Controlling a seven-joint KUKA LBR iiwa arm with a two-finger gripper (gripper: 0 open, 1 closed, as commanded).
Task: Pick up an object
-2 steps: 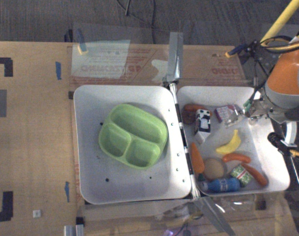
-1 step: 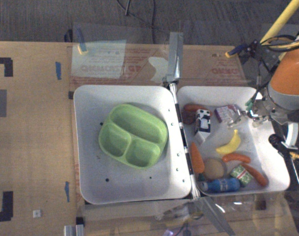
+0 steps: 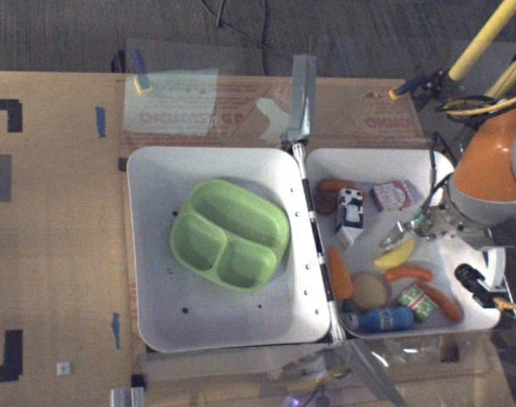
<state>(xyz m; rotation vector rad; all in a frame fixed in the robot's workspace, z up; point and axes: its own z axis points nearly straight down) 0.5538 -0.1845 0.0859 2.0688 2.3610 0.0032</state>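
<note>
Over the right bin [image 3: 462,328], the arm's claw [image 3: 416,225] hangs low, grip unclear.

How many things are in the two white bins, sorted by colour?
Green: 2, the plate and a small can
Orange or red: 3, a carrot and two sausages
Brown: 2, a sausage and a potato
Yellow: 1, a banana
Blue: 1, a bottle
Pink: 1, a packet
Black and white: 1, a carton
Total: 11
</note>
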